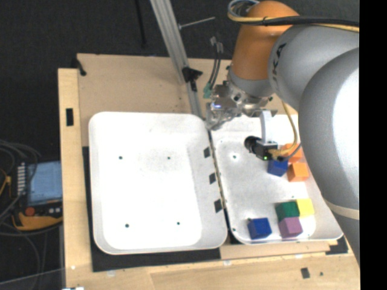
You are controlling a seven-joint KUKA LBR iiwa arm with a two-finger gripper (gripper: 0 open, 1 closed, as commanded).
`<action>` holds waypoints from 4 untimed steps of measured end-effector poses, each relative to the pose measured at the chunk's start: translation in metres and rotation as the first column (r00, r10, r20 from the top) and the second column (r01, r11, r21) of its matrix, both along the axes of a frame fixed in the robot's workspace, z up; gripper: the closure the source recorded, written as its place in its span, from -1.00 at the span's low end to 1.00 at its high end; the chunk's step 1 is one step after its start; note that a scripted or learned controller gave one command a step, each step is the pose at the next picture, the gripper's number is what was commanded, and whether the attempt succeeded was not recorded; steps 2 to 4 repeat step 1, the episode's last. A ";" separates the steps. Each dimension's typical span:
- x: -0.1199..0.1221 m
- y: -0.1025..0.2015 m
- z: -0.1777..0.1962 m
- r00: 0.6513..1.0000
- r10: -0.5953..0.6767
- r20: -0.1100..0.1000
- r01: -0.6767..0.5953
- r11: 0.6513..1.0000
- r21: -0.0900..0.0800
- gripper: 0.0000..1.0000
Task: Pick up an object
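My gripper (219, 115) hangs over the far left corner of the right bin (242, 183), close to the divide between the two bins. I see nothing held in it. Several small blocks lie in the right bin. A blue block (277, 167) and an orange block (298, 171) sit together at its right side, partly under the arm. Near the front edge are another blue block (259, 228), a purple block (291, 226), a green block (288, 210) and a yellow block (306, 206).
The left bin (148, 180) lies beside the right one. A slanted metal rail (172, 38) rises behind the bins, just left of the gripper. A black fitting with a green light (256, 145) hangs from the wrist. The arm's grey body (326, 89) covers the right bin's far right.
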State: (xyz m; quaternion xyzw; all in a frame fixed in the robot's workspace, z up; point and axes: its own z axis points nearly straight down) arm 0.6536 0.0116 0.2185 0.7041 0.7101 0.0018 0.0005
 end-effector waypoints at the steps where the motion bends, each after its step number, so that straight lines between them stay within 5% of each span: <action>1: -0.002 0.052 0.001 1.000 -0.001 -0.001 0.001 1.000 -0.001 1.00; 4: -0.002 0.052 0.001 1.000 -0.001 -0.001 0.001 1.000 -0.001 1.00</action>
